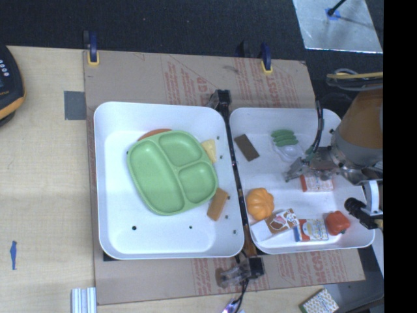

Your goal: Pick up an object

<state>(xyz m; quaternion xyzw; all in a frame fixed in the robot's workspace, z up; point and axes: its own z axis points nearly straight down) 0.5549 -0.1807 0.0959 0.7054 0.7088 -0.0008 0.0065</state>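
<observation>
The wooden counter [45, 194] carries two shallow white bins: the left white bin [117, 233] holds a green three-compartment plastic plate [172, 170], and the right white bin [352, 243] sits at the frame's right. The grey tool [301, 168] hangs low at mid-right over the right bin beside a small red-and-white packet [318, 183]; whether it is spread or pressed together I cannot tell. Below and left lies an orange pumpkin-shaped toy [260, 203], and lower right a small red toy [337, 222].
</observation>
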